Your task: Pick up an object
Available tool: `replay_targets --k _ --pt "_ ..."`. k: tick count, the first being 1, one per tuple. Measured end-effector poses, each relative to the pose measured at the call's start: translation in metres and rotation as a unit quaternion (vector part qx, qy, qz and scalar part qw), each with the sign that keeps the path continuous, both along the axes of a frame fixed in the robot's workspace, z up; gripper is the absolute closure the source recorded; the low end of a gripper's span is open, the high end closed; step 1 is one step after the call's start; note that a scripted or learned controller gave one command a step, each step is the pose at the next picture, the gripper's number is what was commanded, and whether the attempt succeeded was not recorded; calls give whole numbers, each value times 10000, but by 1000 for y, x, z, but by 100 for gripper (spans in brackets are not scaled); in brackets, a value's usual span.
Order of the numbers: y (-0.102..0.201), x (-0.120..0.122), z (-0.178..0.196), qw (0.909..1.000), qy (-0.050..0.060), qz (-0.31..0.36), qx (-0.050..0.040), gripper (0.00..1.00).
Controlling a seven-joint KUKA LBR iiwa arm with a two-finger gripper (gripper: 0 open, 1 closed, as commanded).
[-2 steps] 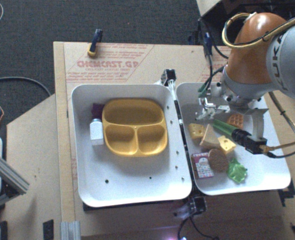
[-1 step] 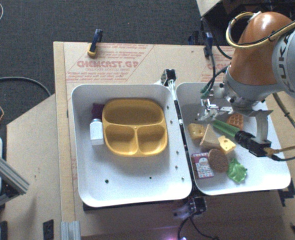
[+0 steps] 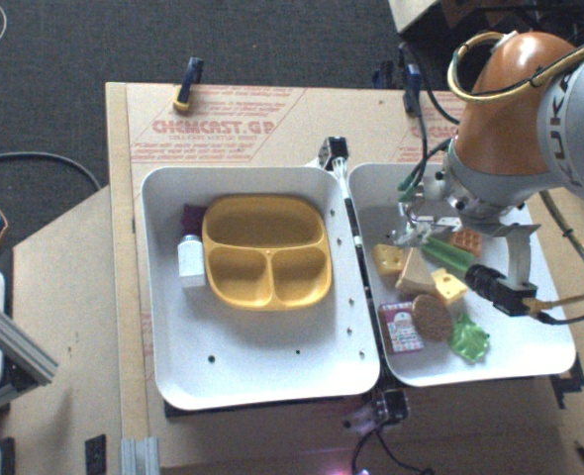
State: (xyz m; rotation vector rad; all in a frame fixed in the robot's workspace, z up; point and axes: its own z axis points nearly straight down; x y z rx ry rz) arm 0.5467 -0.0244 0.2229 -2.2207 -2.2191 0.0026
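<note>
The brown board [image 3: 262,117] under the bins bears red print along its far side; "CHEMCAST GP" can be read there, the smaller lines cannot. Grey letters "UK" stand on the arm [image 3: 566,97].

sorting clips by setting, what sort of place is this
Probably a robotics lab bench for pick tests: two white bins on a board, a KUKA arm over toy food, cables on dark carpet.

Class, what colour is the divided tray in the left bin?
Yellow-orange; the divided tray shows clearly in the camera view.
</note>
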Motion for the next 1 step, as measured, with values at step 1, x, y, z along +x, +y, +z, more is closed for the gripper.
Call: replay_targets --k 1 --pt "7 5 -4 10000 -9 9 0 100"
